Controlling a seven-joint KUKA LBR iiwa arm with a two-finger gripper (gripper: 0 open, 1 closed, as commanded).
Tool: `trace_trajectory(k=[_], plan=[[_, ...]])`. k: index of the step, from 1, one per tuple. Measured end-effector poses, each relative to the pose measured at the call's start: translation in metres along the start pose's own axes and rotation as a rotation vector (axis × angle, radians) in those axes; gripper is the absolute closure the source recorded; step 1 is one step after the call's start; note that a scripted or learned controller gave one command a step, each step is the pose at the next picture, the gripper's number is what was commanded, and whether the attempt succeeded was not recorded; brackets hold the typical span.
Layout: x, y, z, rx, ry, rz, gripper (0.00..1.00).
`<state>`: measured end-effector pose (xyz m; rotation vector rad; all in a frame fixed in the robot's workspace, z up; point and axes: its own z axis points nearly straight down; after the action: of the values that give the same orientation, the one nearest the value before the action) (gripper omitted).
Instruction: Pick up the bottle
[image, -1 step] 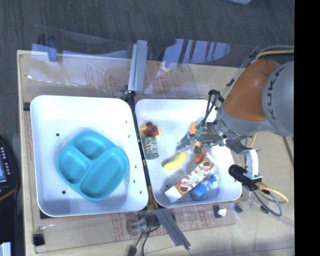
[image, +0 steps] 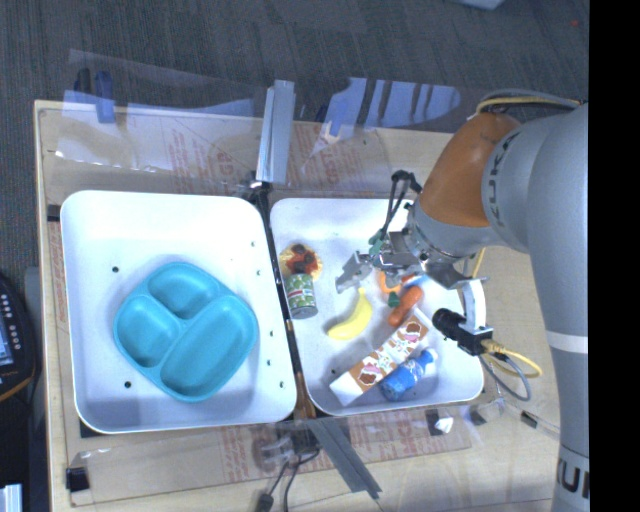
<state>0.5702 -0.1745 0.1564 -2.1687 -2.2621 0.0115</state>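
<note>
From the camera view above the tabletop (image: 150, 160), two shallow white bins are seen side by side. In the left bin (image: 90, 230) a light blue, three-compartment plastic plate (image: 187, 327) is lying toward the near side. The right bin (image: 330, 215) is crowded with small things: a small green can with a printed label (image: 300, 296) near its left wall, a dark red and yellow toy (image: 299, 261) just beyond the can, a yellow plastic banana (image: 351, 321) in the middle, an orange toy carrot (image: 404, 303) to the banana's right, and a long white printed carton (image: 382, 360) lying slantwise toward the near edge.

The task's thing, a small blue crumpled plastic bottle (image: 409, 376), is found at the near right corner of the right bin, touching the carton's right side, its long axis slanted from near-left to far-right.

The claw (image: 366, 266) is held over the middle of the right bin, beyond the banana; whether it is spread or pressed together cannot be told, and nothing is seen pinched in it. From the claw, the bottle lies toward the near edge and to the right, with the carrot and the carton between.
</note>
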Motion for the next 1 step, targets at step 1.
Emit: trace_trajectory(k=[1], plan=[[-0.0218, 0.0816, 0.0695, -0.001, 0.002, 0.189, 0.0]])
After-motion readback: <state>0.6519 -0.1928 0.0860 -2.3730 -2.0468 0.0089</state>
